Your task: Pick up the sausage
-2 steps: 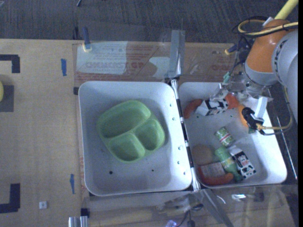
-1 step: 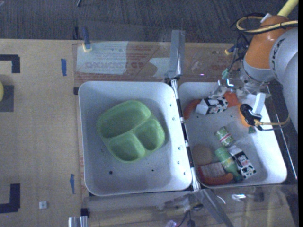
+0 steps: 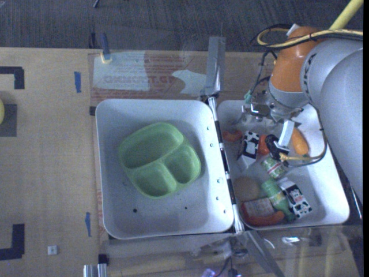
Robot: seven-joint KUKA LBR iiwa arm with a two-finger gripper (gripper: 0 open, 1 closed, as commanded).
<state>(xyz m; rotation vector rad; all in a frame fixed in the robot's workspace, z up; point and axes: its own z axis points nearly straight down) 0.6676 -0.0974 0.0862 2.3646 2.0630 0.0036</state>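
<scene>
Your two-finger gripper [image 3: 260, 146] hangs low over the upper middle of the right-hand shallow white bin [image 3: 328, 206], below the grey arm's orange wrist band [image 3: 288, 68]. Black-and-white parts of the gripper sit among the clutter there, and you cannot tell from this slanted view whether it is spread or pressed together, or whether anything is caught in it.

Right beside the gripper lie a small orange-red rounded piece [image 3: 232, 136] near the bin's left wall, and a bright orange carrot-like piece [image 3: 298, 143] to its right, partly behind the arm's hardware. Just below the gripper is a small green-and-white bottle-shaped item [image 3: 273, 167], tilted.

Further down, near the bin's lower edge, lies the reddish sausage in a clear wrapper [image 3: 264, 210], stretched roughly left to right, well apart from the gripper. A dull brown rounded object [image 3: 247, 187], possibly a potato, sits just above the sausage's left end. A green packet [image 3: 275, 194] touches the sausage from above, and a black-and-white patterned small box [image 3: 297, 201] lies just to its right.

The left-hand shallow white bin [image 3: 115, 212] sits alongside, sharing a metal divider. In it rests a light green plastic plate with three compartments [image 3: 160, 159], slightly tilted, near the bin's centre.

Both bins stand on a tan wooden bench [image 3: 46, 172] marked with blue tape strips.
</scene>
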